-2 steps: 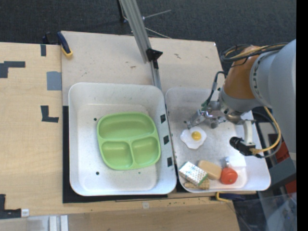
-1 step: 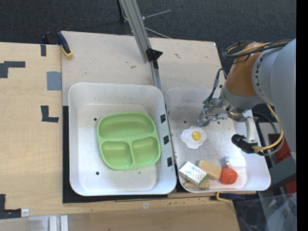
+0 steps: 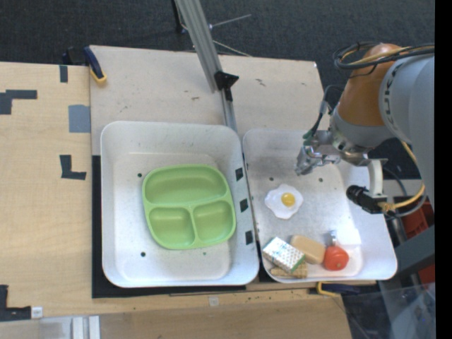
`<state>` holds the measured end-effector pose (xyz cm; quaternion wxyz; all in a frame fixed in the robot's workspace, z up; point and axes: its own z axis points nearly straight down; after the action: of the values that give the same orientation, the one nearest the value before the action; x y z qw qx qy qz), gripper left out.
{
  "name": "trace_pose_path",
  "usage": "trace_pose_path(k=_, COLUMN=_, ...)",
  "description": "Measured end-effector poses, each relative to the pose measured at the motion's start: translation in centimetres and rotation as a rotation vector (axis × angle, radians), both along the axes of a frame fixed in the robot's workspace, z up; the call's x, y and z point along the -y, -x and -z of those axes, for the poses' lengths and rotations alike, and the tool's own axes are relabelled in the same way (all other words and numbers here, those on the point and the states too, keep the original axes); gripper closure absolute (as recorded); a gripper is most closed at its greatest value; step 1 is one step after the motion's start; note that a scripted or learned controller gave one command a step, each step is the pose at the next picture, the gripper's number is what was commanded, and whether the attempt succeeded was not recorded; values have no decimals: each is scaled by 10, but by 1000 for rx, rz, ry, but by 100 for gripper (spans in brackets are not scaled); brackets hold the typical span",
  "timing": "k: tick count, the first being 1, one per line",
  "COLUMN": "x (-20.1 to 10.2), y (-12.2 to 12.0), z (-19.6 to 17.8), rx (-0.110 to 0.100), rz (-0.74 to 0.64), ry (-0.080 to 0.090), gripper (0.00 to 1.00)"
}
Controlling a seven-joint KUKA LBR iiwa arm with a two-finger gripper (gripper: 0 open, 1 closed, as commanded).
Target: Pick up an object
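The gripper [image 3: 305, 167] hangs over the right bin's [image 3: 265, 147] far end; I cannot tell its state. A blind descent could miss the fried egg [image 3: 284, 202].

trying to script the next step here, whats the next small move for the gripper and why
Probably a short shift toward the fried egg, then down. The gripper sits over bare floor at the far side of the right bin, with nothing between its fingers; the egg lies nearest and alone, while the other items crowd the near edge.
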<state>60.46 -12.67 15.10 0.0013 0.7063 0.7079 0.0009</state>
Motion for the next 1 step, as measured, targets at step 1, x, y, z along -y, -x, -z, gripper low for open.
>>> trace_pose_path(k=1, x=6, y=-8, z=-59, rx=2, rz=1, ry=1, gripper=100)
